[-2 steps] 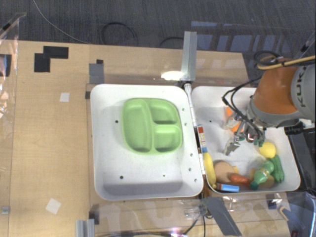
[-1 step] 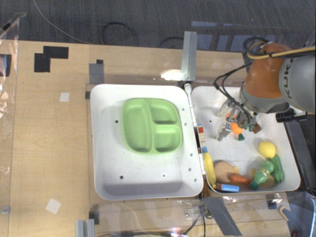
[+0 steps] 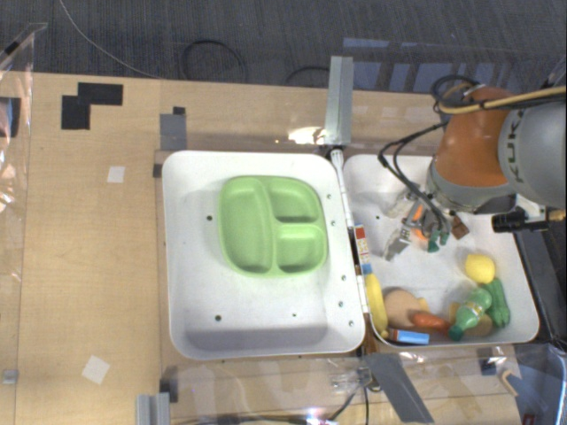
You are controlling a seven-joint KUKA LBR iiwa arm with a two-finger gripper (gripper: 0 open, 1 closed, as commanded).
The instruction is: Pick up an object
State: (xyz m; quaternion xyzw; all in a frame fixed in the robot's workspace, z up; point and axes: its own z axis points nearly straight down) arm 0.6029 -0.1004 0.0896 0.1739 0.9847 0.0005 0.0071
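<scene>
Objects for pickup lie piled in right shallow white plastic bin [image 3: 523, 326], mostly along its near edge: round yellow lemon-like fruit [image 3: 479, 267], green plastic veg pieces [image 3: 483, 308], tan rounded lump [image 3: 403, 305], orange carrot-like piece [image 3: 431, 321], small blue cylinder [image 3: 411, 336], and a yellow banana-shaped toy [image 3: 376, 301] by the bin's left wall.

Surface: pale wood bench [image 3: 89, 264] w/ black tape marks at far left; dark carpet [image 3: 221, 16] beyond, thin cable across it. Metal brackets at bin corners.

Left shallow white bin [image 3: 190, 326] holds a light green divided plastic plate [image 3: 271, 225], three compartments, approx. centred.

Grey arm w/ orange band [image 3: 474, 149] comes in from the right, over far part of right bin. Two-finger gripper [image 3: 409, 230] points down-left, hanging over bare bin floor, well apart from the pile. Fingers splayed apart, nothing between them. Black cables loop near wrist.
</scene>
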